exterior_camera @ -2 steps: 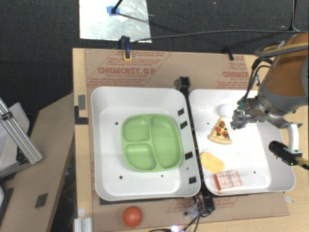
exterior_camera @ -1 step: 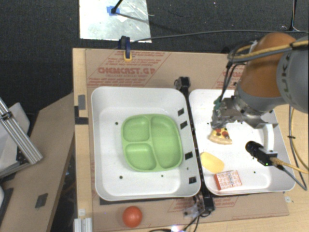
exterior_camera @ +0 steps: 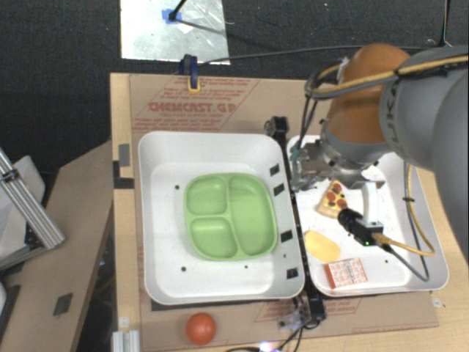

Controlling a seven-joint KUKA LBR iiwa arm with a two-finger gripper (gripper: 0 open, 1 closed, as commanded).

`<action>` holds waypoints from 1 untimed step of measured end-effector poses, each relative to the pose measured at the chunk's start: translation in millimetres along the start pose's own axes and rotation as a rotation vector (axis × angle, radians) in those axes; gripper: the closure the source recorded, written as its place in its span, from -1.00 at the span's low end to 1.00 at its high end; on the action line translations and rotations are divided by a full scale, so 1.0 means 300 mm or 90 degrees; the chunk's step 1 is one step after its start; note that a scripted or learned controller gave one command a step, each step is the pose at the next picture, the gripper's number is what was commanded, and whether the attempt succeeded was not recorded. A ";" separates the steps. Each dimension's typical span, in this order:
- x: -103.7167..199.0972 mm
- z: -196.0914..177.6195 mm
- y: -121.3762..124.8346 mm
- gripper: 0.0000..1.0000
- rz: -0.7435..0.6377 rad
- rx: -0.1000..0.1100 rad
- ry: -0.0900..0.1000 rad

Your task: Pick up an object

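Note:
The right bin [exterior_camera: 434, 264] holds a toy pizza slice [exterior_camera: 333, 199], a pale yellow flat piece [exterior_camera: 322, 246] and a small red and white packet [exterior_camera: 346, 273]. My gripper [exterior_camera: 312, 173] hangs low over the bin's upper left part, close to the divider between the bins. The pizza slice lies just below and to the right of it. Nothing can be seen held in the gripper. The arm's grey and orange body covers the back of the right bin.
The left bin [exterior_camera: 157, 218] holds a green divided plate [exterior_camera: 230, 215]. An orange ball [exterior_camera: 200, 328] rests on the cardboard in front of the left bin. A yellow cable [exterior_camera: 410, 249] loops across the right bin's floor.

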State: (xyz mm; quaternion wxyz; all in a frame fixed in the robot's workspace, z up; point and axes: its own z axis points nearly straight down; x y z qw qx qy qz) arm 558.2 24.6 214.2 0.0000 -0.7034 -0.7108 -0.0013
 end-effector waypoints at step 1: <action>0.154 -0.038 0.033 1.00 0.001 -0.001 0.000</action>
